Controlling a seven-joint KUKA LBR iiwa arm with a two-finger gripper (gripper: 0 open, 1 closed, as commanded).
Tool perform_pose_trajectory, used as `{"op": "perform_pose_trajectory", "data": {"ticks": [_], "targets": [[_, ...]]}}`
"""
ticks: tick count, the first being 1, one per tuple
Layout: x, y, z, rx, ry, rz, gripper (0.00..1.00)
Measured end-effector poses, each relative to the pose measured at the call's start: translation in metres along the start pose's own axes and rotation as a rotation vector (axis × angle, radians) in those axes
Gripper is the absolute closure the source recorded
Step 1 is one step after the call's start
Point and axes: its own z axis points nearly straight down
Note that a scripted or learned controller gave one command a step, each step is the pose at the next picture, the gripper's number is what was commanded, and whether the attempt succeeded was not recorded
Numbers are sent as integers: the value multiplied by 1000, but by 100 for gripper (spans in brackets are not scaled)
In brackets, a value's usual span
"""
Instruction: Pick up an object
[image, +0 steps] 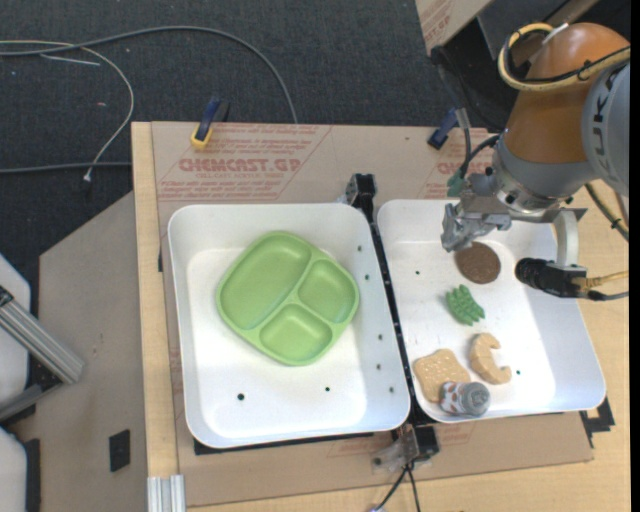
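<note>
Brown round disc (479, 264), flat, right bin's far end.

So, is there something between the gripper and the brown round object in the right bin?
Nothing visible. The gripper hangs at the upper left edge of the brown disc; the green leafy piece lies below it, apart.

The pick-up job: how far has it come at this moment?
Done: the gripper is in the right bin, beside the brown disc. In hand: nothing visibly held. Left: grasping and lifting; the disc, green leaf, cracker and tan piece lie on the floor.
</note>
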Motion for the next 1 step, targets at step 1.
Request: {"op": "perform_pose_trajectory", "data": {"ticks": [1], "targets": [[50, -2, 9, 0, 0, -1, 100]]}}
